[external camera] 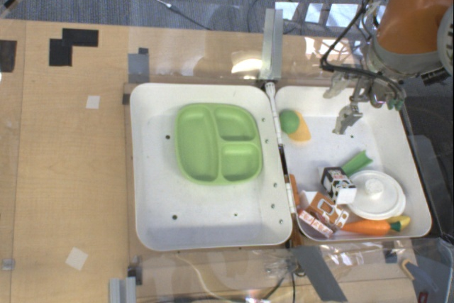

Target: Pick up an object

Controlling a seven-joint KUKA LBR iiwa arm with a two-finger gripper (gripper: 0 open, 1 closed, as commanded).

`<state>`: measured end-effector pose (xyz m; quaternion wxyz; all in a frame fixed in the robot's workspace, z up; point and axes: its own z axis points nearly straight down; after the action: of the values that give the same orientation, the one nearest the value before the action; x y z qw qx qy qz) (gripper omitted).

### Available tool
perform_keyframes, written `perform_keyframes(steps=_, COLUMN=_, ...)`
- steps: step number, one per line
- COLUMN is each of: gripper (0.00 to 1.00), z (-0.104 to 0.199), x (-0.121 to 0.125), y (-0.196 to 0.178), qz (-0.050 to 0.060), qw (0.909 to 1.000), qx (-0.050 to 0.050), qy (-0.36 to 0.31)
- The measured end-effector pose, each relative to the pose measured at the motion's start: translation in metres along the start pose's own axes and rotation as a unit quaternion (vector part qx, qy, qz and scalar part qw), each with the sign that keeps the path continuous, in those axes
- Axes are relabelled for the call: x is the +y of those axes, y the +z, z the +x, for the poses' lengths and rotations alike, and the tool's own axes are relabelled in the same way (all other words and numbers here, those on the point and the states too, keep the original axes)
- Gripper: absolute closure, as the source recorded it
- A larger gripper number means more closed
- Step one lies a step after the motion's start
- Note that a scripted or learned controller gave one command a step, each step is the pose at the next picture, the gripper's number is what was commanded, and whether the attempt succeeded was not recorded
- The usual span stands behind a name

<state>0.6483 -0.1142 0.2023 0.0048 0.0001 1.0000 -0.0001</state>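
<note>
My gripper (pixel 347 117) hangs over the far part of the right bin (pixel 415 174), below the orange band of the arm, and nothing shows in it. Left of it, by the divider, lies a green ball (pixel 288 120) against a yellow piece (pixel 303 130). Nearer the front are a green block (pixel 357 162), a black and white cube (pixel 336 183), a white round dish (pixel 377 196), an orange carrot (pixel 367 227) and an orange and white box (pixel 320 215).
A green divided plate (pixel 217 143) lies in the left bin (pixel 152 174). A metal post (pixel 269 46) stands at the far end of the divider between the bins. Cables run over the arm at upper right.
</note>
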Motion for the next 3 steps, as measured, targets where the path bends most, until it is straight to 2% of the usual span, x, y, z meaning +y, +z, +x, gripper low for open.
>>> perform_keyframes(steps=1, gripper=0.0, z=0.057, x=0.018, y=0.101, qz=-0.001, qw=0.9999, qx=0.005, qy=0.015)
perform_keyframes(steps=2, gripper=0.0, z=0.125, x=-0.018, y=0.109, qz=0.001, qw=1.0, qx=-0.006, qy=0.007)
perform_keyframes(steps=3, gripper=0.0, z=0.085, x=0.021, y=0.11, qz=0.001, qw=0.9974, qx=-0.006, qy=0.072)
